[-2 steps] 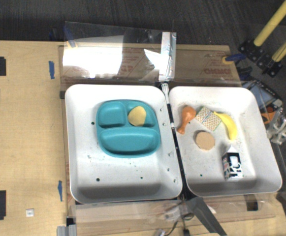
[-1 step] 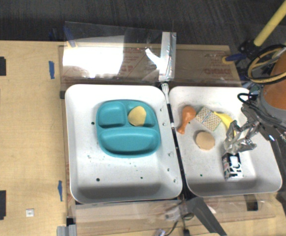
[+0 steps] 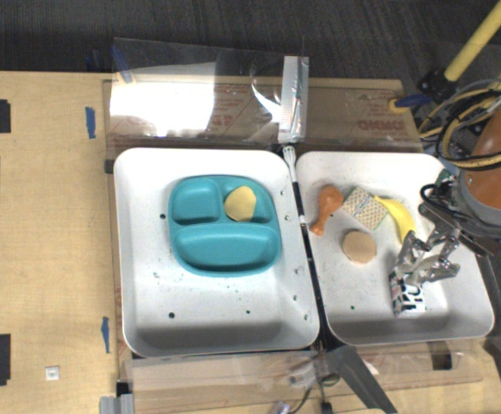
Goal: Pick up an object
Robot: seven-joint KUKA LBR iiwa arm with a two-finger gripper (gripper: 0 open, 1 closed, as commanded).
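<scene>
Hovering over the right bin (image 3: 470,313), our gripper (image 3: 408,285) sits near the banana (image 3: 397,216); we cannot tell how its jaws stand. We see a yellow ball (image 3: 241,203) on the teal tray (image 3: 224,247)

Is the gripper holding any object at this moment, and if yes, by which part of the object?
It cannot be told. The gripper is low over the right bin, apart from the banana and the round tan piece; no object is seen in it.
</scene>
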